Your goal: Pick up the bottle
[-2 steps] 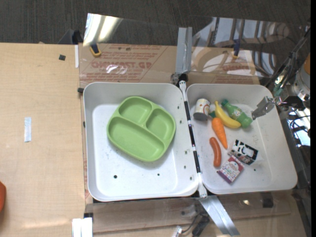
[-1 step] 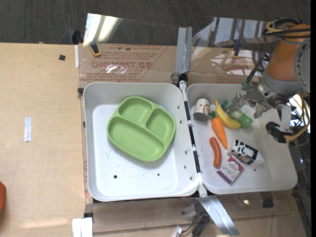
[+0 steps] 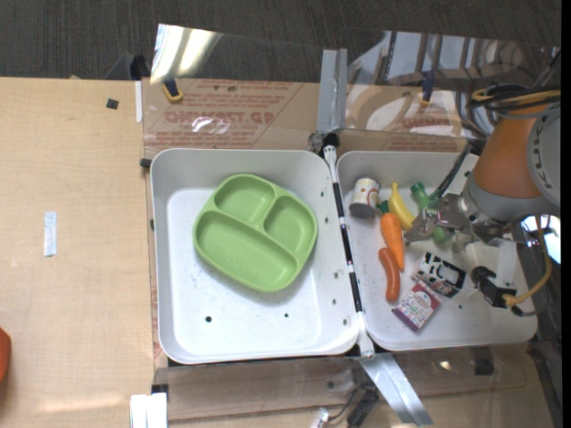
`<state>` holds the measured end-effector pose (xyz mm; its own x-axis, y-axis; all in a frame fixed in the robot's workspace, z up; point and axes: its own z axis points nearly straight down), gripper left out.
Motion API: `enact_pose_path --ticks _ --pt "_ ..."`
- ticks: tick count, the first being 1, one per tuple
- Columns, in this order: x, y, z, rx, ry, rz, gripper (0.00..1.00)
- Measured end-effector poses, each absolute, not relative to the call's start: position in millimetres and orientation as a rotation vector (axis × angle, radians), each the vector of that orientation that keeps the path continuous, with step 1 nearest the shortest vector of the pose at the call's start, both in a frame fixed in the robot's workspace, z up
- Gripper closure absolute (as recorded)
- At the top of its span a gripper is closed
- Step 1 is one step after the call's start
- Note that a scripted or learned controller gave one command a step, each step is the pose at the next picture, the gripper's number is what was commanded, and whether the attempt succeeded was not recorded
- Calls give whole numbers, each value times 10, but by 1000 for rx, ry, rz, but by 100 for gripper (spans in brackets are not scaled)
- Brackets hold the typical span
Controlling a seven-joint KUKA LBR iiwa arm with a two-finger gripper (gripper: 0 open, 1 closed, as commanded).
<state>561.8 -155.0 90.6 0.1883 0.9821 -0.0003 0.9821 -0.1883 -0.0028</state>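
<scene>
The bottle [image 3: 364,195], small and white with a grey end, lies in the right bin [image 3: 500,326] near its upper left corner, against the divider. My gripper [image 3: 423,228] hangs low over the middle of that bin, to the right of the bottle and a little lower in the view. A yellow toy [image 3: 400,206] and an orange carrot [image 3: 393,235] lie between the gripper and the bottle. Nothing shows in the gripper's grasp. The arm's orange band [image 3: 510,163] is at the right.
Also in the right bin are a green piece [image 3: 419,193], a red chili [image 3: 391,277], a pink packet [image 3: 416,308] and a black-and-white item [image 3: 443,273]. The left bin [image 3: 178,319] holds a green divided plate [image 3: 256,231]. Cables trail at the right.
</scene>
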Motion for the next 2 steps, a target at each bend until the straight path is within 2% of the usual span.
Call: enact_pose_path --ticks 1,2 --pt "5617 -1559 994 -2425 -1994 4 100" --pt "6491 -2010 845 -2455 -1922 36 100"
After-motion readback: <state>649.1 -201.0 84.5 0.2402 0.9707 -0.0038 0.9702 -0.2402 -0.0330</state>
